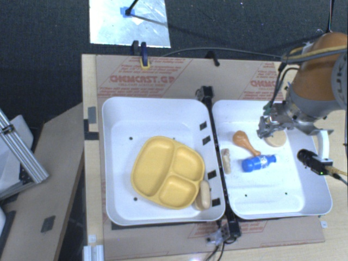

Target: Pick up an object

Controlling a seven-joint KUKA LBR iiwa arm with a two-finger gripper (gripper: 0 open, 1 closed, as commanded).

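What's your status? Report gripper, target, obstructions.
Gripper low over right bin, finger state unclear. Beige disc under it, not seen gripped. Orange drumstick toy and blue bottle close alongside.

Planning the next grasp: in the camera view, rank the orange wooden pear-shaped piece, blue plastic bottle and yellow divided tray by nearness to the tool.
1. Orange wooden pear-shaped piece, right bin, beside the tool.
2. Blue plastic bottle, right bin, below it.
3. Yellow divided tray, left bin.

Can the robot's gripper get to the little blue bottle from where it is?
Probably yes. The gripper hangs in the same right bin as the blue bottle, which lies open from above, apart from the orange drumstick-shaped toy beside it.
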